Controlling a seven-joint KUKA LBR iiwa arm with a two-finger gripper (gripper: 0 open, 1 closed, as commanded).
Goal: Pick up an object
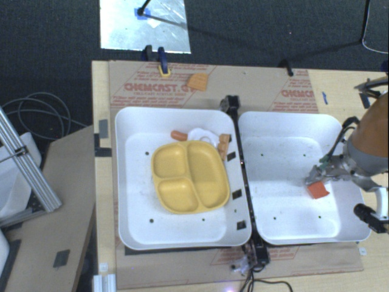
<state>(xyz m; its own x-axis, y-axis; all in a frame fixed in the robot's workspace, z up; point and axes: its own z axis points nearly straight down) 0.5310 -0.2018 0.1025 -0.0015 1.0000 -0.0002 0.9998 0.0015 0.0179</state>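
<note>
The arm (pixel 372 140) is cut off by the right picture edge, so its upper links go unseen. The end effector (pixel 320 176) is too small and dark to read, and it covers the far edge of the orange block (pixel 318 191). The yellow divided tray (pixel 189 177) hides part of a white item (pixel 202 136) at its far side.

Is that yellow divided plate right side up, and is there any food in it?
Right side up and empty: the yellow plate lies flat in the left bin, its three hollows facing up and bare.
</note>
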